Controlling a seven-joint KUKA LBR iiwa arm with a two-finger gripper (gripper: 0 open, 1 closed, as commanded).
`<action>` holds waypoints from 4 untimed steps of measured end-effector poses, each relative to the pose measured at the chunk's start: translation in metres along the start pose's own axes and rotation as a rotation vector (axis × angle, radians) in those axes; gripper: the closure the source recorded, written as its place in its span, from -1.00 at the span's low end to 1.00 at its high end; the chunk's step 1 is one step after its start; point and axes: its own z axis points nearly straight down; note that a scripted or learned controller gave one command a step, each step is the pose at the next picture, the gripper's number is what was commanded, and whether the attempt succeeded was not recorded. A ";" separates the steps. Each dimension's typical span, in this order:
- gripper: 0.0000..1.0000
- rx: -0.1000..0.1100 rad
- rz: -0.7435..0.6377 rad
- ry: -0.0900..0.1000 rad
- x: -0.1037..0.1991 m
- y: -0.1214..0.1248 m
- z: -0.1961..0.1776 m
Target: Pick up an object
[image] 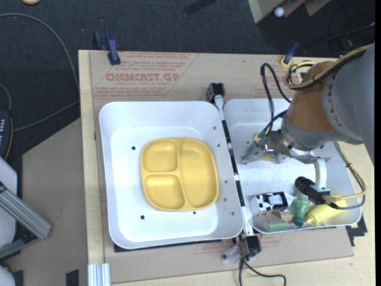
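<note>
On a cardboard-topped bench (149,70), the claw (250,155) hangs spread and empty over the right bin (250,115), while the small toys (297,210) heaped in its near corner look light and stiff, best pinched across a narrow middle.

Objects (297,210) crowd the right bin's (244,115) near corner; the arm (333,100) overhangs its middle, far end open.
</note>
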 end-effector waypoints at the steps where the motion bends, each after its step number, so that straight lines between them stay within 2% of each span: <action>1: -1.00 0.001 -0.001 -0.001 -0.013 0.066 0.000; 2: 1.00 -0.001 -0.002 -0.002 -0.012 0.067 -0.011; 3: 1.00 0.003 0.001 0.001 0.001 0.008 -0.078; 4: 1.00 0.004 0.002 0.001 -0.020 0.023 -0.028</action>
